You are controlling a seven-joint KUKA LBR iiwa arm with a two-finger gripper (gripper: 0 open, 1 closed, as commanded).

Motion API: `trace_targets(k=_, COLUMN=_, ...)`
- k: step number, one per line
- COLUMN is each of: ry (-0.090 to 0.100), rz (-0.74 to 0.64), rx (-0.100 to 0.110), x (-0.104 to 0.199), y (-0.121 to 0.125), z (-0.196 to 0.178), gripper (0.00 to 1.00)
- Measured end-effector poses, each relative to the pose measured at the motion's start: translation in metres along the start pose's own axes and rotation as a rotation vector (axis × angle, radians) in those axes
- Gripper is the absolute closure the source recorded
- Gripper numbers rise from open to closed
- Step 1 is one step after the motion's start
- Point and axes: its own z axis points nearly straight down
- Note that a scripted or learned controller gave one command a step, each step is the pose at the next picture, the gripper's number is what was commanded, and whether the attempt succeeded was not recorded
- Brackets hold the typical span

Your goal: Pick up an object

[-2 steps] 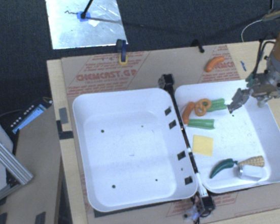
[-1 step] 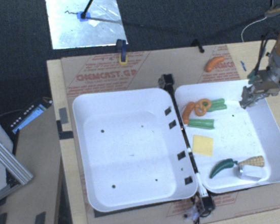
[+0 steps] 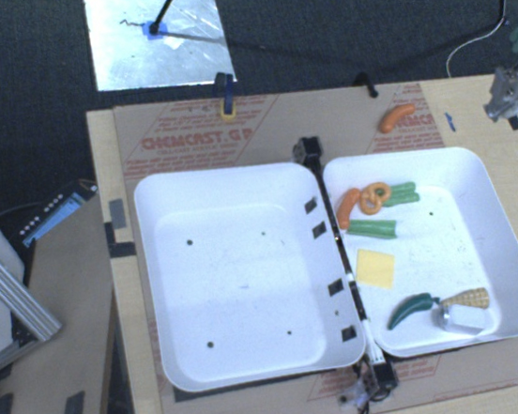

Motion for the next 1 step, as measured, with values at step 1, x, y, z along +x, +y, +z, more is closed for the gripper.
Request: trace_targets(k=1, ry=0.001, rz=-0.002, rx=0.010, x=0.0172, y=0.1092, z=-0.0145, gripper=1.00)
